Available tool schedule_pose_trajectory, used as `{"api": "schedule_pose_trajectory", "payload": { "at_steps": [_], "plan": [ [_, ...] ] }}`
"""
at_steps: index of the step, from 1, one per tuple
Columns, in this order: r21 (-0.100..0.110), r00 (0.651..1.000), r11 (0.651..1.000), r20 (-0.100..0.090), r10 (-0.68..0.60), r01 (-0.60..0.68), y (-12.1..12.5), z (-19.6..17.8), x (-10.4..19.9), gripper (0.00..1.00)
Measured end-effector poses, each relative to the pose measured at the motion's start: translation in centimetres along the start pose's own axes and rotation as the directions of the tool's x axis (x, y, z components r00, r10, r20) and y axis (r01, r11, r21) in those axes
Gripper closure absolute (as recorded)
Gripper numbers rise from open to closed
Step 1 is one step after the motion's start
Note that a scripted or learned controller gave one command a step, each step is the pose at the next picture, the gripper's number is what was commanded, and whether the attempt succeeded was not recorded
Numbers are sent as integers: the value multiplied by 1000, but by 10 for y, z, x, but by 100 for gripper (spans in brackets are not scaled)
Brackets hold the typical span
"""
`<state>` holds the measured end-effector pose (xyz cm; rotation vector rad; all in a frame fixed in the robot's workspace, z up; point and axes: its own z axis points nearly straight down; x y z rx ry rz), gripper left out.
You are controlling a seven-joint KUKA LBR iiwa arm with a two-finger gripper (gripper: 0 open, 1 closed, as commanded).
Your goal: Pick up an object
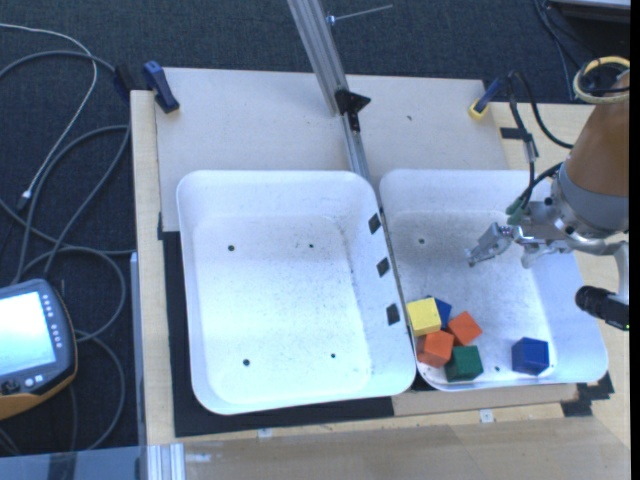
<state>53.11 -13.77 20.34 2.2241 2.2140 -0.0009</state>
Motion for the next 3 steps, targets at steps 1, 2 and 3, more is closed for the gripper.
{"api": "schedule_pose_trajectory", "payload": {
  "at_steps": [1, 2, 3],
  "plan": [
    [1, 1000, 1000, 1, -3, 3, 80, 61, -67, 0],
    [-2, 1000, 1000, -2, -12, 12, 140, 77, -17, 0],
    [7, 1000, 1000, -3, 1, -1, 92, 86, -74, 0]
  ]
}}
